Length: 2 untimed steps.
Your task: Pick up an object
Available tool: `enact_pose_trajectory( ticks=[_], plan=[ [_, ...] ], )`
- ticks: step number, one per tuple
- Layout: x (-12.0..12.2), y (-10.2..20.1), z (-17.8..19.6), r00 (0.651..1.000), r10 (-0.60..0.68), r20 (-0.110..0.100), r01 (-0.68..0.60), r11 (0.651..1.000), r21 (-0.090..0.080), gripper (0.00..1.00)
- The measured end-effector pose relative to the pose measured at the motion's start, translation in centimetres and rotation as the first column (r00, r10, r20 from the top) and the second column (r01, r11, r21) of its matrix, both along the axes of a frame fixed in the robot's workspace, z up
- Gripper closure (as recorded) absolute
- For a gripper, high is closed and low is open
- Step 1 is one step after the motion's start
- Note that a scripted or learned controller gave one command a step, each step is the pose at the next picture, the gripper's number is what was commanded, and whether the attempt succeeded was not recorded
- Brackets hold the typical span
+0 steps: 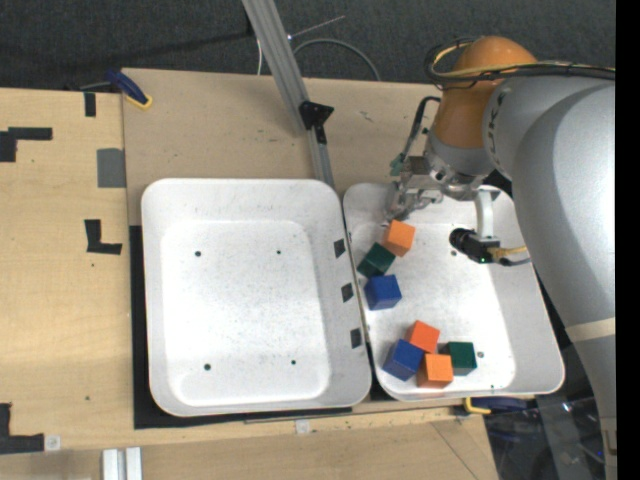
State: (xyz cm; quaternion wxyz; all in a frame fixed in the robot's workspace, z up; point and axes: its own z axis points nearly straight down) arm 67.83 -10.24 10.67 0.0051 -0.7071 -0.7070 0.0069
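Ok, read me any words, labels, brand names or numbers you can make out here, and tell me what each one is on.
No text can be read here.
The blocks, such as the orange block and the blue block, have plain faces.
The two bins, left and right, bear dark specks, no writing.
The black tape marks on the bench are shapes, not letters.
The arm shows no legible label.

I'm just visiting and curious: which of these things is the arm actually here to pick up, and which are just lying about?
For the job:
tool
orange cube, just below it
green cube
blue cube
the four-cube cluster
right bin holding them

Lying about:
left bin
blue and yellow clamp
metal pole
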Motion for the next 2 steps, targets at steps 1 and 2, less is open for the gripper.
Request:
enact_pose_trajectory(
  ticks=[1,2],
  plan=[
    [-0.6,-0.3,6.0,1.0,0.001,0.022,-0.001,1.0,0.002,1.0],
    [-0.7,-0.2,12.4,1.0,0.001,0.022,-0.001,1.0,0.002,1.0]
  ],
)
